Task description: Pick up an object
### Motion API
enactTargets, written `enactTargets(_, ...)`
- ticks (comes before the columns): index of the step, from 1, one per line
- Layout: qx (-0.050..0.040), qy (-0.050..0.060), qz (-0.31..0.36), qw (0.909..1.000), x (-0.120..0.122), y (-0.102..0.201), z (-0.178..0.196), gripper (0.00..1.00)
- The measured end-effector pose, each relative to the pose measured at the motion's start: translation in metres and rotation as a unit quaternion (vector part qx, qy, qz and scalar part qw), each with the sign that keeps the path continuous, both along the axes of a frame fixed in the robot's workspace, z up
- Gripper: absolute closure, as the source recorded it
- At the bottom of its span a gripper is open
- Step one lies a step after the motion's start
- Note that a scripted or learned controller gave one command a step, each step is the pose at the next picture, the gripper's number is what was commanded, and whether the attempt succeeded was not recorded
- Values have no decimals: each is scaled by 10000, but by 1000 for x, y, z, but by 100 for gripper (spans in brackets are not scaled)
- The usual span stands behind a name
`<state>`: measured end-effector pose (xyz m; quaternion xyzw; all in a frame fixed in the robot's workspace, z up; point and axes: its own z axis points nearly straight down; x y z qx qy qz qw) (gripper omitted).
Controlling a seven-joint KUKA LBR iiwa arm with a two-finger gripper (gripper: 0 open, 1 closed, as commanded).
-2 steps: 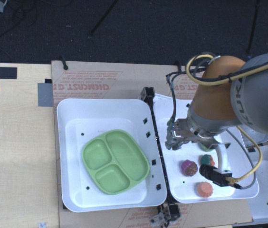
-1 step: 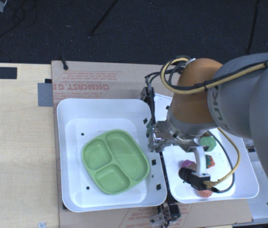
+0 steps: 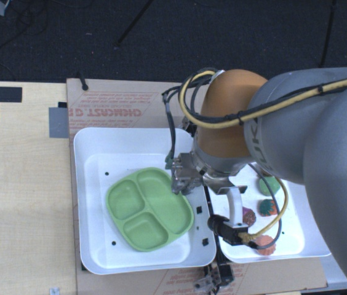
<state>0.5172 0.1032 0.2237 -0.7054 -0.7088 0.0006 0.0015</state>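
Two white bins sit side by side on the counter (image 3: 19,183), on a sheet of brown cardboard (image 3: 124,106). Left of the pincer, the left bin (image 3: 90,158) holds a green plate (image 3: 147,209) with three compartments, lying flat; the plate's right rim reaches just under the pincer's metal body. The pincer (image 3: 184,182) hangs over the seam between the bins, below the arm (image 3: 296,134) and its orange band (image 3: 226,118); how far its fingers are parted I cannot tell, and nothing shows clearly between them. Yellow and black cables (image 3: 266,223) loop down from the wrist. Right of the pincer, the right bin (image 3: 296,241) holds several small things: a green one (image 3: 269,185), an orange one (image 3: 266,208) just below it, a pinkish one (image 3: 248,215) beside that, and another orange piece (image 3: 266,247) near the front wall.
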Motion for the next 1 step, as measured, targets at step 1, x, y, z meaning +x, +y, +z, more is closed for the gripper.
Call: enactTargets(1, -9, 8, -14, 10000, 0, -2, -1, 0)
